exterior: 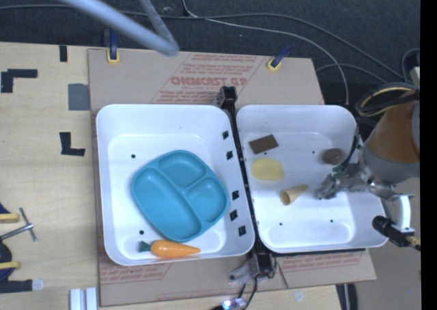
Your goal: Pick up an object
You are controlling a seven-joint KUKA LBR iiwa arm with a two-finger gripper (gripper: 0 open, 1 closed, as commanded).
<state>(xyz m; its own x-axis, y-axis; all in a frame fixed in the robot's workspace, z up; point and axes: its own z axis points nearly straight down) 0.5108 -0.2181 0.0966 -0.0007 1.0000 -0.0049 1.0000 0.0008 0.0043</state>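
Left bin (109, 165): a blue divided plate (179, 194) lies at centre, turned on a diagonal. An orange carrot (173, 249) with a green top lies at the plate's 6 o'clock, just below its rim, near the bin's front wall.

Right bin (307, 233): four small items in the upper half.
- Brown rectangular piece (263, 143), nearest the divider, toward the back.
- Pale yellow block (268, 169) at the brown piece's 6 o'clock, just apart from it.
- Tan cone-shaped piece (293, 195) at the yellow block's 4 o'clock, lying on its side.
- Small dark brown round piece (332, 156) toward the bin's right wall, at the cone's 1 o'clock.

Arm (392, 145): enters at 3 o'clock, orange band over the bin's right rim, grey wrist below it, the tool angled in toward 9 o'clock. The gripper (326, 188) sits low over the right bin's floor, between the cone and the round brown piece, close to the cone's right end but apart from it. Nothing visible between the fingers. Metal parts blur together at the tip; whether the fingers are spread or closed, I cannot tell.
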